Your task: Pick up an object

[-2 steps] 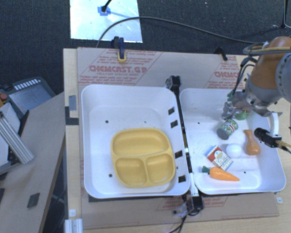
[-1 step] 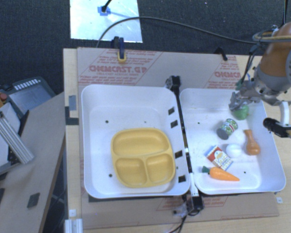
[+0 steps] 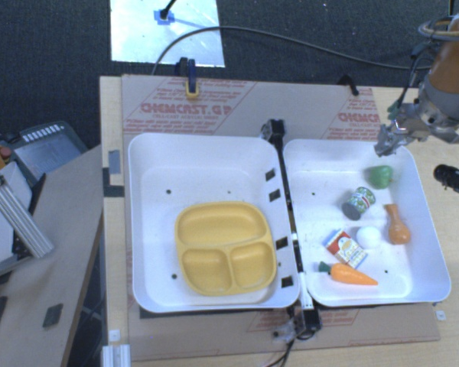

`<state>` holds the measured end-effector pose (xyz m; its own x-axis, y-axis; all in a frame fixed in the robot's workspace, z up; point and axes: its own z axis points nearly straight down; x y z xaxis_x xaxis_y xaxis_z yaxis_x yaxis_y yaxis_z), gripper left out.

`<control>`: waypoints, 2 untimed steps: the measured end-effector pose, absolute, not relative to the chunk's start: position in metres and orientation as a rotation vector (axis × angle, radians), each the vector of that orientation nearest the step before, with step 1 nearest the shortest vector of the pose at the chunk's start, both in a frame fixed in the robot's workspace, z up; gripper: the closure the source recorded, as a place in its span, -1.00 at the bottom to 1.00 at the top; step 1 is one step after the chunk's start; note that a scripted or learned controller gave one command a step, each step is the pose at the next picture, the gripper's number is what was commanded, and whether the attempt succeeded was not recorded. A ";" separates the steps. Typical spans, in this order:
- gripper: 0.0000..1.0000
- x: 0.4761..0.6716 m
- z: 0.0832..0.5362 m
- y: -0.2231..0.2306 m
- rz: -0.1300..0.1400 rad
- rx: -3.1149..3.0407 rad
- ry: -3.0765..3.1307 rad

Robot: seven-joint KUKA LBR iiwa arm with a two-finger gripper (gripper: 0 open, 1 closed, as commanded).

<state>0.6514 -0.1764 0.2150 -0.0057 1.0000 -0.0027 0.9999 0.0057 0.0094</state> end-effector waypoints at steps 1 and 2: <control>1.00 0.653 0.232 -0.176 0.004 2.212 2.225; 1.00 0.627 0.221 -0.129 0.001 2.214 2.231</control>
<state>0.6268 -0.1294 0.2208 -0.0078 1.0000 0.0013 1.0000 0.0078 -0.0007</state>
